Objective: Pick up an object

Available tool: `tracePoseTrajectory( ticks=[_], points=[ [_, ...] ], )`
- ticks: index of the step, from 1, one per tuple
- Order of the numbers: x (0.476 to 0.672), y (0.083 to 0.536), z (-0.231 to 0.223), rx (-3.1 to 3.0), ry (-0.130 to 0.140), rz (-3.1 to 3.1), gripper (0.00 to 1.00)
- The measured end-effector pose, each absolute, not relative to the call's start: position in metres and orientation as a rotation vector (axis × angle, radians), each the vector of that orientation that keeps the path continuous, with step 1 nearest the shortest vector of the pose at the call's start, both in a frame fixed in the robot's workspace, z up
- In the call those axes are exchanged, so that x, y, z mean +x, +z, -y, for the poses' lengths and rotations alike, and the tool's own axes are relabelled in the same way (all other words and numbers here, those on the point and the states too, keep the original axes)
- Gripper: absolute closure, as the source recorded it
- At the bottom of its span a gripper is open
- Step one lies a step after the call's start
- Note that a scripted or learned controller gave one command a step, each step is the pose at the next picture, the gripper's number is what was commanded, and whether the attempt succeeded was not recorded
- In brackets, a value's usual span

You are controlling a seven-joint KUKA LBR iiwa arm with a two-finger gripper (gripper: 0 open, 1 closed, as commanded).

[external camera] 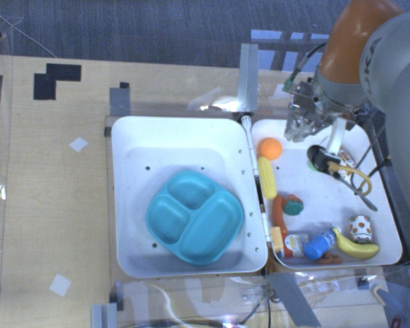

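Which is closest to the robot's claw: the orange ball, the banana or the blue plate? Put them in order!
From the gripper, in the camera view:
1. Orange ball, just down-left of it, top of the right bin.
2. Blue plate, in the left bin.
3. Banana, bottom corner of the right bin. Plate and banana are nearly a tie.

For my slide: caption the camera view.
Gripper above right bin of toys, near orange ball; blue divided plate in left bin.
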State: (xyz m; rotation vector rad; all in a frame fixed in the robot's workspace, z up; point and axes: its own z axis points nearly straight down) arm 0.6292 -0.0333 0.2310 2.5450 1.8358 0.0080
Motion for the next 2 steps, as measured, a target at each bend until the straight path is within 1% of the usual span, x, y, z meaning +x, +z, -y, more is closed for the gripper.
tracePoseTrajectory(
  ticks=[1, 2],
  points=[
    [0.629, 0.231, 0.033, 2.545, 0.007, -1.836, 0.00],
    [0.623, 0.348, -0.001, 2.441, 0.009, -1.971, 0.00]
  ],
)
